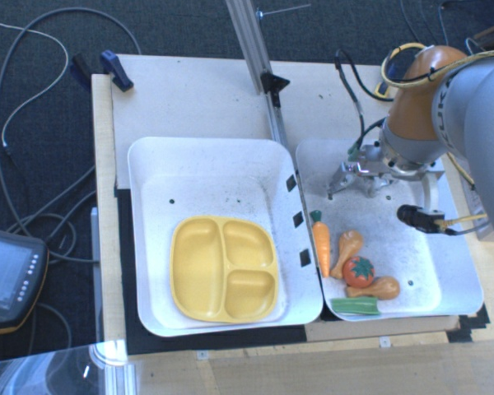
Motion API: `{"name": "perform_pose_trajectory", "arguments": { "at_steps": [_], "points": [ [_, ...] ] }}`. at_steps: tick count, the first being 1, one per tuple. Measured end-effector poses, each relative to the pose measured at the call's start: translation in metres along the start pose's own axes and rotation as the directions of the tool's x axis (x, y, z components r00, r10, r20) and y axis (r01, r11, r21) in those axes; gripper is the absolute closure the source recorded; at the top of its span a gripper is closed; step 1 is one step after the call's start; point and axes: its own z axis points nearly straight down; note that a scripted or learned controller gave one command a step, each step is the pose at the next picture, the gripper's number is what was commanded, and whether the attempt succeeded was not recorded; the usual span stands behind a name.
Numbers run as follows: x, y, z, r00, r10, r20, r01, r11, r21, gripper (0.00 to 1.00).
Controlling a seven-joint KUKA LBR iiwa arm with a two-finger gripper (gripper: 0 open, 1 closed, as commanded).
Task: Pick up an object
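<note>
Carrot (321, 248), toy, lies along the left wall of the right bin (453, 290), just beside a tomato (359, 271), tan pieces and a green pod (354, 306). Likely light, stiff, smooth plastic; grasp across its middle. Wall and the crowding tomato could hamper. Gripper (362, 175) hangs above the bin's far end, finger state unclear. Yellow tray (222, 267) sits in the left bin (206, 159).

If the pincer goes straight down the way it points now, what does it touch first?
Probably the bare floor of the right bin. The pincer hangs above its far part, apart from the carrot and tomato nearer the camera, though depth is unclear.
</note>
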Motion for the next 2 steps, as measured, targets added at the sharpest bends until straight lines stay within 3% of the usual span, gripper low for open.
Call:
{"name": "perform_pose_trajectory", "arguments": {
  "at_steps": [1, 2],
  "points": [
    [0.0, 0.002, -0.015, 1.0, 0.0, 0.0, 0.0, 1.0, -0.008, 1.0],
    [0.002, 0.006, -0.059, 1.0, -0.001, 0.002, 0.001, 1.0, -0.014, 1.0]
  ]
}}
